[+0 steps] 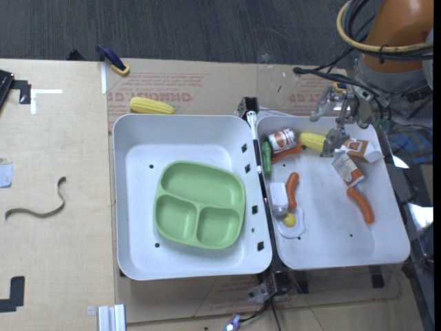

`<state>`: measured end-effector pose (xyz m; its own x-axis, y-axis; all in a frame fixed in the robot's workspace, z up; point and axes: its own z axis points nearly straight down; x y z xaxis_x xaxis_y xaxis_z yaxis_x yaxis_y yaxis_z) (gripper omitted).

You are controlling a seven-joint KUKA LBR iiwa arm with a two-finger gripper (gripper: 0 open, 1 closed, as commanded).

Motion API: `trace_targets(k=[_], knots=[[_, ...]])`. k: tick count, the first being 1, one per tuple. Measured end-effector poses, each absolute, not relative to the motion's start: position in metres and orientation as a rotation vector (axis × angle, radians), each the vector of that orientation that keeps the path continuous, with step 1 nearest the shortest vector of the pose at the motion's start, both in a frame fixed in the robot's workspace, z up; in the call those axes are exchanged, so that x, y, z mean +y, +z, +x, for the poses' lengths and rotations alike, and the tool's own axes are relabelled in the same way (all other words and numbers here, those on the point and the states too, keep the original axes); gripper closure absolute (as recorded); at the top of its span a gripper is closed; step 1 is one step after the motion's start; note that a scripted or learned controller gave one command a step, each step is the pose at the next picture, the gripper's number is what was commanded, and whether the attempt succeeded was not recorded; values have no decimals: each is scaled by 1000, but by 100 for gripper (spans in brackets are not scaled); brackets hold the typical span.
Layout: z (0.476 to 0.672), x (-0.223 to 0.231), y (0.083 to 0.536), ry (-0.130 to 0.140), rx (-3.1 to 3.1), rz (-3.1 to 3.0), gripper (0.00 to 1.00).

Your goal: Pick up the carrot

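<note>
Two shallow white plastic bins sit side by side, the left bin (124, 185) at nine o'clock of the right bin (386, 247). One pale green three-compartment plate (200, 204) lies in the left bin. There are two yellow corn cobs: one (151, 105) on the cardboard at twelve o'clock of the left bin, one (312, 141) in the right bin. Two orange-red sausage-shaped pieces (293, 189) (361, 205) lie there, plus one red-and-white can (282, 140) and one fried egg (290, 221).

Gripper (335, 143) hovers over right bin (386, 254), near carrot (285, 154).
</note>
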<state>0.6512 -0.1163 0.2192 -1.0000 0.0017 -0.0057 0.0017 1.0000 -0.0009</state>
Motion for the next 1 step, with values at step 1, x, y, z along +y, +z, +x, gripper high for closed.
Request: trace_targets(k=[1], knots=[[623, -104, 112, -2, 3126, 263, 0]])
